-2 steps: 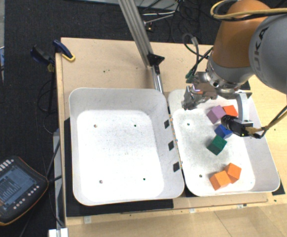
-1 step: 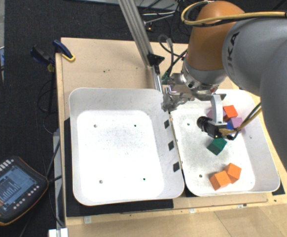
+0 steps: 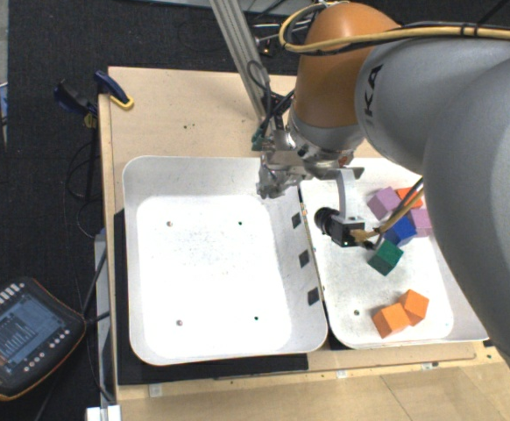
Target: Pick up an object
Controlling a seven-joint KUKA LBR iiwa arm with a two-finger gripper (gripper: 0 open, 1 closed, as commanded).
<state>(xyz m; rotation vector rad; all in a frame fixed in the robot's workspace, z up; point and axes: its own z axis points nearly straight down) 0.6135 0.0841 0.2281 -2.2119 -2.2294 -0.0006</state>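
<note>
Several small blocks lie in the right bin (image 3: 351, 323): a green block (image 3: 385, 257), a blue block (image 3: 401, 228), a purple block (image 3: 383, 203) and two orange blocks (image 3: 391, 320) (image 3: 415, 305) near the front. My gripper (image 3: 272, 182) hangs low over the far right corner of the left bin (image 3: 150, 323), close to the wall between the two bins. It is well left of the blocks and touches none of them. The big grey arm with its orange band (image 3: 338, 33) covers the far part of the right bin.
A teach pendant (image 3: 14, 336) lies off the bench at the lower left. A blue-handled clamp (image 3: 106, 88) sits at the bench's far left corner. Slanted metal rods (image 3: 237, 33) rise behind the gripper. Black tabs (image 3: 305, 257) line the divide between the bins.
</note>
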